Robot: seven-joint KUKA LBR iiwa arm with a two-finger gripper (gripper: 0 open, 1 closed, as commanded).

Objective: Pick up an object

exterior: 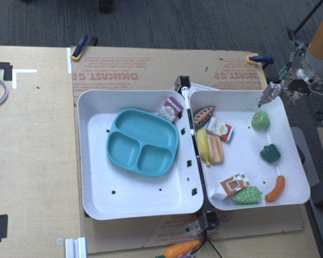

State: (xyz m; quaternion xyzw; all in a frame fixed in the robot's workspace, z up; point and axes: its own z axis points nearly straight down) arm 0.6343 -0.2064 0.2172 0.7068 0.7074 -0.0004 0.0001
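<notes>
Hovering at the right bin's point(290, 144) far right corner, pincer point(270, 94) is hanging just above-right of the green apple point(260, 121). Apple is lying nearest, slightly toward the camera; whether the pincer is open cannot be told.

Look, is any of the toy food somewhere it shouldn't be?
Yes, one. An orange carrot lies on the bench outside the bins, just below the clamp where they meet. The rest sits inside the right bin, and the teal plate lies flat in the left bin.

arm point(318, 58) at right edge, pincer point(270, 94) pointing down-left
</notes>
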